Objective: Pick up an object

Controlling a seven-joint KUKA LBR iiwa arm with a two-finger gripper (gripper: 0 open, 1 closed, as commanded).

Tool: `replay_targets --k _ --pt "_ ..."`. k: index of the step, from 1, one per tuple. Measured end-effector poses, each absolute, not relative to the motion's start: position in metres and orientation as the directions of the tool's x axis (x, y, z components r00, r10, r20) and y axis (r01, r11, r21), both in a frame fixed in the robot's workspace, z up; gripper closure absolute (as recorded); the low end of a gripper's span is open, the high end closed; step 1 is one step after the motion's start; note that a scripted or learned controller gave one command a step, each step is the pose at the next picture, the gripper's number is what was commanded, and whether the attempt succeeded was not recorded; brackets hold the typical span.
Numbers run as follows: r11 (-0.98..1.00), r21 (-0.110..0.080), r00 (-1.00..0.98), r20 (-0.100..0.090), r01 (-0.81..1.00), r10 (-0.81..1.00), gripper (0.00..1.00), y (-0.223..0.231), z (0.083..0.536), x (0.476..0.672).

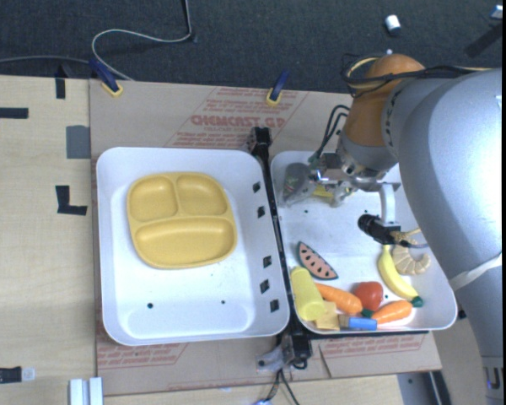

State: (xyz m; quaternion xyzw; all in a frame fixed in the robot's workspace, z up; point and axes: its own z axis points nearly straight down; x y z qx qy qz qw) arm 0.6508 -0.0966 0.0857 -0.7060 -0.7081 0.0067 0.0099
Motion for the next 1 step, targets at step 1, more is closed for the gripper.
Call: replay_targets --k 1 --pt "0.001 0.000 -0.001 -0.002 1.000 1.000 0.00 -0.0952 0.0850 0.6316"
